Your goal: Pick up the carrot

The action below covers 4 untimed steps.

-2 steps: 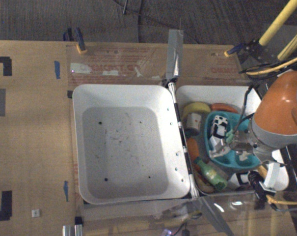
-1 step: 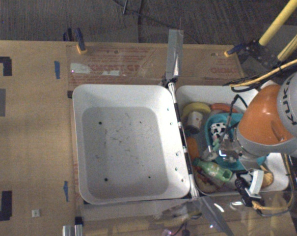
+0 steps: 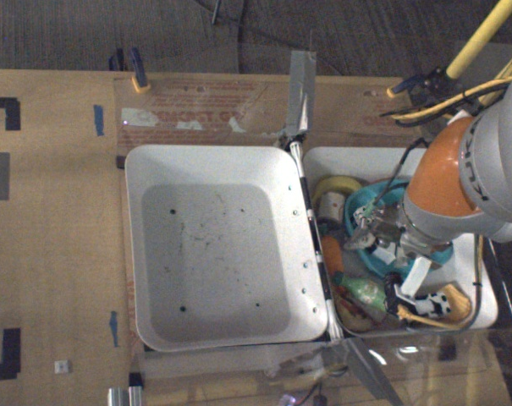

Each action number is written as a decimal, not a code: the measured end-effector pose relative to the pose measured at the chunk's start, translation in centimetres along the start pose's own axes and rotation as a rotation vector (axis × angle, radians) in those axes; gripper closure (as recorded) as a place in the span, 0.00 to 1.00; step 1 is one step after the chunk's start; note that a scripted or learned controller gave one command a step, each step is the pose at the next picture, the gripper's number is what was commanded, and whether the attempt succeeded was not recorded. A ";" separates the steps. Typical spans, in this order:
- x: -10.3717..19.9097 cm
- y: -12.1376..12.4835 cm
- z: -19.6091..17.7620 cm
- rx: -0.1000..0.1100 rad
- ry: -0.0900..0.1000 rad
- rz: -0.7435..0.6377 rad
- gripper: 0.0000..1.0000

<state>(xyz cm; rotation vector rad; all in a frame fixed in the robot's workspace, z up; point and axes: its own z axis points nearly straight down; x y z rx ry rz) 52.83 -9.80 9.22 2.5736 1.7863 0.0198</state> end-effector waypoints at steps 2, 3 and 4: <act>-6.7 1.3 -0.5 -0.004 0.014 0.212 0.00; -6.3 8.7 0.0 0.008 0.013 0.417 0.00; -6.4 8.7 0.0 0.008 0.013 0.417 0.00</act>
